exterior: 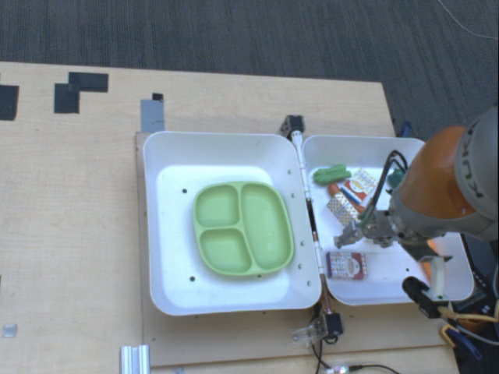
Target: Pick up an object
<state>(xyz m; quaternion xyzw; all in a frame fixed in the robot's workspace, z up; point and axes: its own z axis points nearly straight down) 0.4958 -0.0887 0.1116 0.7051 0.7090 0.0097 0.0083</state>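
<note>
Though whether the gripper [352, 236] is clenched cannot be told, it hangs just at twelve o'clock of the small flat packet [346, 266] in the right bin [390, 291], probably light, slippery, best pinched across its short edges.

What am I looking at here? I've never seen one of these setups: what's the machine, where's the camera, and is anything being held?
One camera looks down at a slant on a wooden bench bearing two shallow white bins. The left bin holds a light green divided plate with three compartments. The right bin holds small clutter: a green object, a small red-and-white packet and some wrappers. The grey machine with the orange band is a robot arm reaching in from the right. Its gripper hangs over the clutter; I cannot tell whether it holds anything.
</note>
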